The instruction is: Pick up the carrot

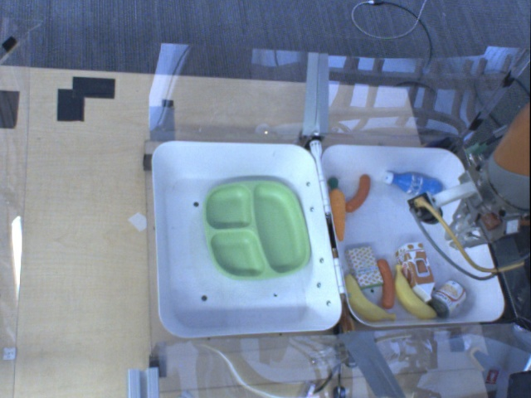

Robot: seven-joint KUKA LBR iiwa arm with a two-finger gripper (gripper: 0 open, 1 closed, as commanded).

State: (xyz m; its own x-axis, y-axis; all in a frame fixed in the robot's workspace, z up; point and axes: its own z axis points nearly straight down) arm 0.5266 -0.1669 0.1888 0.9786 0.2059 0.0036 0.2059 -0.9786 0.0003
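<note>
The carrot (337,214) lies in the right bin (481,309), pressed along its left wall (326,222), with a curved sausage (358,193) just beside its far end. The end effector (473,222) sits at the bin's right side, well apart from the carrot; whether it is released or clenched cannot be told. A descent may jam against the wall or catch the sausage instead.
</note>
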